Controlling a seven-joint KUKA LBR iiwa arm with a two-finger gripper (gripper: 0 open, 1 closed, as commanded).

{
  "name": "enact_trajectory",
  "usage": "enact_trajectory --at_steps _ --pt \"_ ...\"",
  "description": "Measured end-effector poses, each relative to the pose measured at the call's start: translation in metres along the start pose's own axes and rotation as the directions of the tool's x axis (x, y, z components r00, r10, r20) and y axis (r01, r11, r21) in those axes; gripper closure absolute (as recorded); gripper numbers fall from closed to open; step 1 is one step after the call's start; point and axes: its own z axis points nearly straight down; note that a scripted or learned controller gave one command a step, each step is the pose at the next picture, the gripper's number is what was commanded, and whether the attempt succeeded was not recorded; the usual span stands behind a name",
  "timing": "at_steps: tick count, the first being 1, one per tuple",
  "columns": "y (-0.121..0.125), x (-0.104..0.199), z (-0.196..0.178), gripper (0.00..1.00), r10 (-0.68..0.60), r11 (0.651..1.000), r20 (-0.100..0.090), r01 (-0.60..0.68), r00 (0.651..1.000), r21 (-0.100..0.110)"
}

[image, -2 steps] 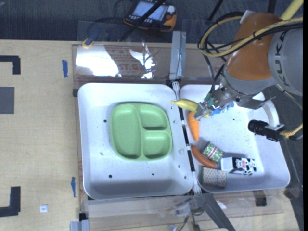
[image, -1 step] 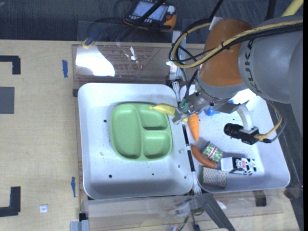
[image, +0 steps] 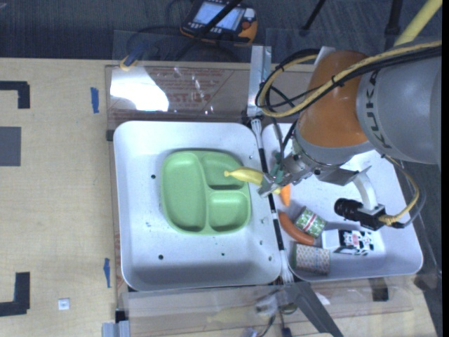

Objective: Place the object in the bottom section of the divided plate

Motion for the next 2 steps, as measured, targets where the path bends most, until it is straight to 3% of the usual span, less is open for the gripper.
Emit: enact_trajectory --at_steps 1,2 --pt "0.025 0.047 0.0 1.0 -0.125 0.992 0.002 0.125 0.992 -0.003" --pt "0.007 -0.013 -0.018 1.0 0.213 0.977 0.002 -0.213 0.977 -0.003"
